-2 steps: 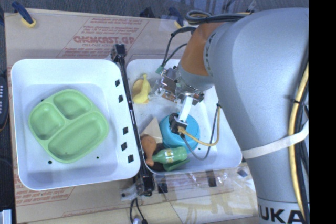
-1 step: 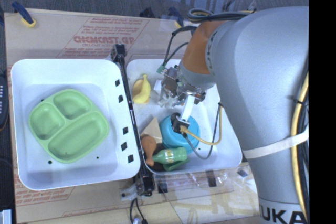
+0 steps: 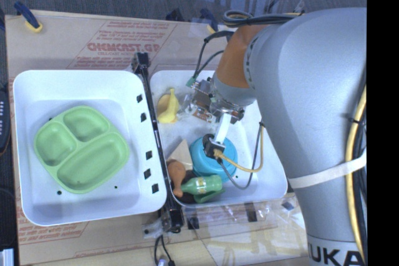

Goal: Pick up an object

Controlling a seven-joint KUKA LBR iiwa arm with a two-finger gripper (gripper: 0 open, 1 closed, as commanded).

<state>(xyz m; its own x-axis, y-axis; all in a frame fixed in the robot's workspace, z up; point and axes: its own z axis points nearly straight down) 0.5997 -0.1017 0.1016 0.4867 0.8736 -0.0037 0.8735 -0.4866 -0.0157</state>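
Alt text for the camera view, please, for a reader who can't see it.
A grey robot arm reaches from the right over the right white bin, its gripper hanging over a yellow banana, blue cup, green bottle and brown toy. The left white bin holds a green divided plate.

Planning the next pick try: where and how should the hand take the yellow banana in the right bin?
Probably across the narrow middle of the yellow banana, from straight above: it lies flat and uncovered, its length running along the wall between the bins. The gap on that side looks tight.
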